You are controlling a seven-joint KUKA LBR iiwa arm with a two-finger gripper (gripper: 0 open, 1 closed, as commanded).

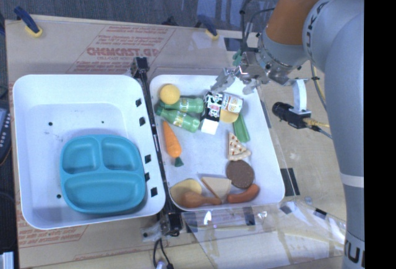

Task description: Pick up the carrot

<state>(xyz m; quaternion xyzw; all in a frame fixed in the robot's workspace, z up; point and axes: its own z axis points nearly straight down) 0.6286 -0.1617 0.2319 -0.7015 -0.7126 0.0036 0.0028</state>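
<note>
- Camera view, looking down at a slant: two white bins side by side on a cardboard-covered worktop (pixel 185 36).
- Left bin (pixel 28 138) holds a blue divided plate (pixel 102 175), lying flat toward its near side.
- Right bin (pixel 267 156) holds a scatter of toy food.
- Carrot (pixel 171 140) lies flat near the left wall of the right bin, orange body running lengthwise, green stub at the near end. Nothing touches it from above.
- Just beyond the carrot: two green bottles (pixel 182 112) lying on their sides, and a yellow lemon (pixel 169 94) at the far left corner.
- Mid-bin: a black-and-white carton (pixel 212 111), a yellow piece beside it, a green pod-like piece (pixel 241 127), a pizza slice (pixel 237 147), a brown round patty (pixel 239 173).
- Near edge: a pale rounded piece, a tan wedge (pixel 216 186), two sausages (pixel 243 193).
- Arm (pixel 334 33) reaches in from the right; orange band above the wrist.
- Claw (pixel 234 79) sits over the far right corner of the right bin, well apart from the carrot.
- Claw fingers appear spread apart, nothing seen between them.
</note>
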